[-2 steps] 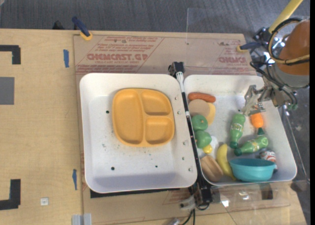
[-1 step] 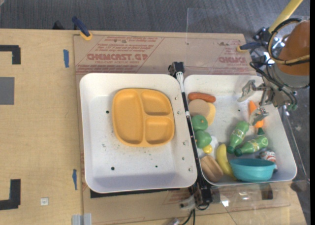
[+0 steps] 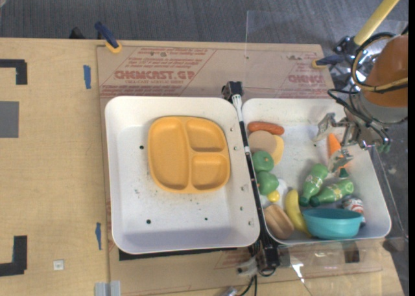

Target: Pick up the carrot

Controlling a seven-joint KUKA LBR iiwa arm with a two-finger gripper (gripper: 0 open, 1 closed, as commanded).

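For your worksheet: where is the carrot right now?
The carrot sits in the right bin, near its right wall, beside the gripper and above the green toy vegetables.

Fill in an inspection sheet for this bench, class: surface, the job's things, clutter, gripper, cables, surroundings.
Surface: two white bins side by side on a cardboard sheet.
Job's things: carrot between the gripper's fingers, above the right bin.
Clutter: yellow divided plate in the left bin; right bin has a sausage, banana, green vegetables, teal bowl.
Gripper: gripper shut on the carrot.
Cables: dark cables looped at the wrist.
Surroundings: blue clamps at the cardboard's corners.
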